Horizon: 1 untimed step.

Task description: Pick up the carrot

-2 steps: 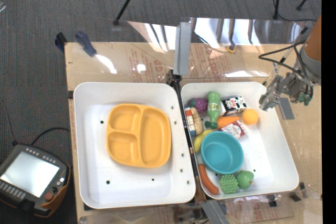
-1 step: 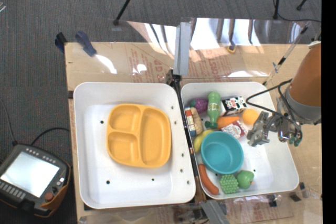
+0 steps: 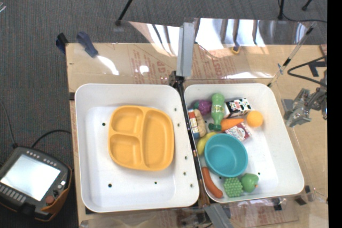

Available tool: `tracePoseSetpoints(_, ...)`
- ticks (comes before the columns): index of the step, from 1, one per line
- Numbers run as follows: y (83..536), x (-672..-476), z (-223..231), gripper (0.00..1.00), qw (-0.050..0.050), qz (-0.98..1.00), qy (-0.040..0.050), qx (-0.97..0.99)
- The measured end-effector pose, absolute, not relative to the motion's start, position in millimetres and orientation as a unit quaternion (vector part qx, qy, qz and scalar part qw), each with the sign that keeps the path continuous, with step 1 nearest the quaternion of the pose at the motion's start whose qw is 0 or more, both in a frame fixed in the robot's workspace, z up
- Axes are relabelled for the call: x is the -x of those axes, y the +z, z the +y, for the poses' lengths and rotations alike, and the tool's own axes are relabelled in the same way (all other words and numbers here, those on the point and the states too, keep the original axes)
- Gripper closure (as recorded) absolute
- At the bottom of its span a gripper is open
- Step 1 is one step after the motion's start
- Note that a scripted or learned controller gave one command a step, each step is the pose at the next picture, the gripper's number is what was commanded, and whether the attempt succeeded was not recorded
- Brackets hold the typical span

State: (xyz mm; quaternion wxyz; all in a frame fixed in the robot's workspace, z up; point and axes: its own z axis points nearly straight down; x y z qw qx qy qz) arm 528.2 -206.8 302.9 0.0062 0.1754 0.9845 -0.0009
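Two shallow white bins sit side by side on the cardboard-topped bench (image 3: pixel 123 61). The left white bin (image 3: pixel 91 115) holds the yellow plastic plate with three sections (image 3: pixel 141 138). In the right white bin (image 3: pixel 280 147), the round teal bowl (image 3: pixel 226 155) sits near the front, with the small orange carrot (image 3: pixel 231 123) just behind it and the bumpy green toy (image 3: pixel 232 187) in front.

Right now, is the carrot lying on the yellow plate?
No. The carrot lies in the right bin beside the teal bowl, while the yellow plate sits in the left bin.
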Motion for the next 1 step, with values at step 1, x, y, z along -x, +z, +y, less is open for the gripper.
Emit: tracePoseSetpoints(1, 258.0, -477.9, -211.5, 1.00, 0.000, 0.998, 0.0008, -0.064)
